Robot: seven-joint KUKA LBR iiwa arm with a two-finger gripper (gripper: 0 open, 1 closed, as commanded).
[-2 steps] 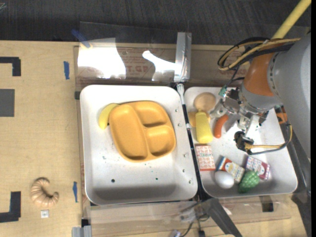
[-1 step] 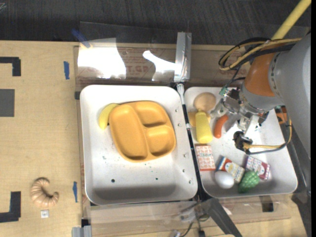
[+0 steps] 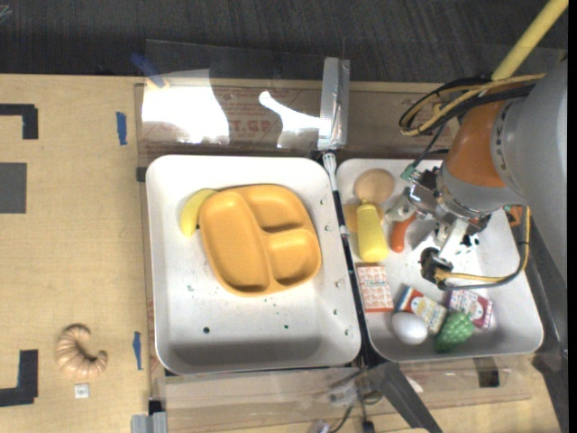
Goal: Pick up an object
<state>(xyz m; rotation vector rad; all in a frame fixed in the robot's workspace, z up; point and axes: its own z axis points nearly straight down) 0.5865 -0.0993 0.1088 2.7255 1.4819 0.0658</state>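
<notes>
A bench top (image 3: 72, 242) the colour of cardboard is seen from above, marked with black tape corners (image 3: 22, 120) and small blue tape strips (image 3: 121, 126); dark carpet (image 3: 225, 7) runs along the far side, and a yellow pole (image 3: 538, 25) crosses the upper right corner. A crumpled clear plastic sheet (image 3: 225, 106) is laid behind the left bin (image 3: 171, 314). On the bare bench, well apart from the bins, a tan curled piece (image 3: 81, 350) is placed. In the left bin an orange divided plate (image 3: 260, 237) is set over a banana (image 3: 190, 210). The right bin (image 3: 518, 318) is crowded: a tan round piece (image 3: 374, 186), a yellow block (image 3: 370, 231) and an orange carrot-like piece (image 3: 398, 235) are gathered at its far left, with a white egg (image 3: 408, 327) and a green piece (image 3: 456, 328) near its front. The gripper (image 3: 442, 224) is held over this bin, just beside the carrot-like piece; whether it is released or clenched cannot be told, and nothing is seen grasped.
</notes>
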